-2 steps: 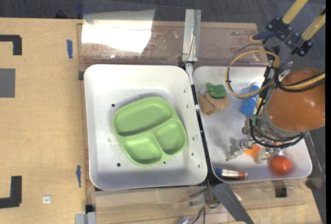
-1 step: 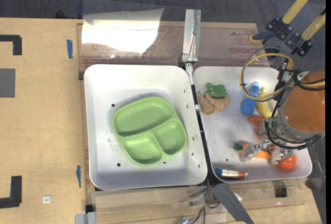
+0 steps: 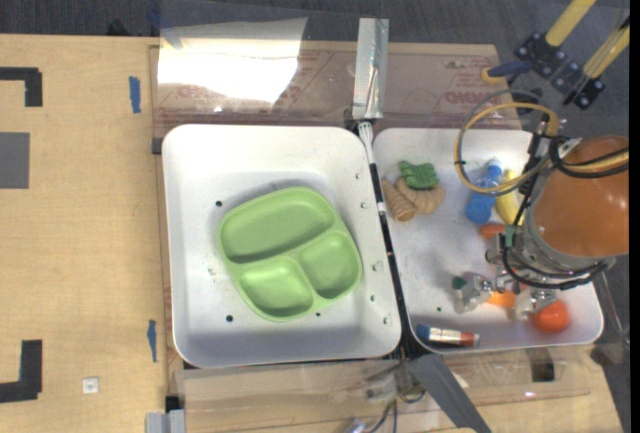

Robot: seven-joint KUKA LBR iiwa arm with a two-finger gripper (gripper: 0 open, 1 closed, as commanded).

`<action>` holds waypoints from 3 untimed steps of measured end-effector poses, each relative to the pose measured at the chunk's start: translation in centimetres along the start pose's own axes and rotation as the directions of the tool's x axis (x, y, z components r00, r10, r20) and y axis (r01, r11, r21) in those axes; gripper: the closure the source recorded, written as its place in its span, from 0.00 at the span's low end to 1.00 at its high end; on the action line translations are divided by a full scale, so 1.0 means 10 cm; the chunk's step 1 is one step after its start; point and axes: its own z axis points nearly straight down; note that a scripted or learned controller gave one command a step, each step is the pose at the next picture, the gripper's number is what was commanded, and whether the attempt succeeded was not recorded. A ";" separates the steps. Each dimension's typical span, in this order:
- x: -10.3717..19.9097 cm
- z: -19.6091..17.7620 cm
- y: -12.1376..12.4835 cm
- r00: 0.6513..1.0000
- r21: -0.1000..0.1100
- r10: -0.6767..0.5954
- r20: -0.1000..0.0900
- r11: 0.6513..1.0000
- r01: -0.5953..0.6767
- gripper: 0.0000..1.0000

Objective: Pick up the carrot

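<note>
On the bench (image 3: 70,221), two shallow white bins sit side by side, the left bin (image 3: 190,181) holding a green three-compartment plate (image 3: 289,251) that lies tilted near its centre. Beside it, the right bin (image 3: 430,251) carries a scatter of small toy items. Over that bin's right side hangs the grey arm with its orange band (image 3: 585,206), black and yellow cables looping around the wrist. Below the band, the gripper (image 3: 500,296) is lowered close to the bin floor near the front right corner. A small orange piece, which looks like the carrot (image 3: 497,299), lies right at the fingertips, but the view is too cluttered to say whether the fingers are open, closed, or gripping it. Just right of the gripper rests a round orange-red ball-like toy (image 3: 551,317). Toward the back of the bin, a tan bread-like piece (image 3: 410,200) touches a green leafy toy (image 3: 419,175). Near the arm sit a blue object (image 3: 481,208) and a yellow one (image 3: 508,204), partly hidden by cables. At the bin's front edge lies a small red and white tube-shaped item (image 3: 452,335).
</note>
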 end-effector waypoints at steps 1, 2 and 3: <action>-0.06 -0.12 -0.02 1.000 0.009 0.001 0.012 1.000 -0.001 1.00; -0.06 -0.11 -0.02 1.000 0.007 0.001 0.013 1.000 -0.001 0.00; 0.20 0.01 -0.04 0.999 -0.004 0.039 0.010 0.999 -0.039 0.00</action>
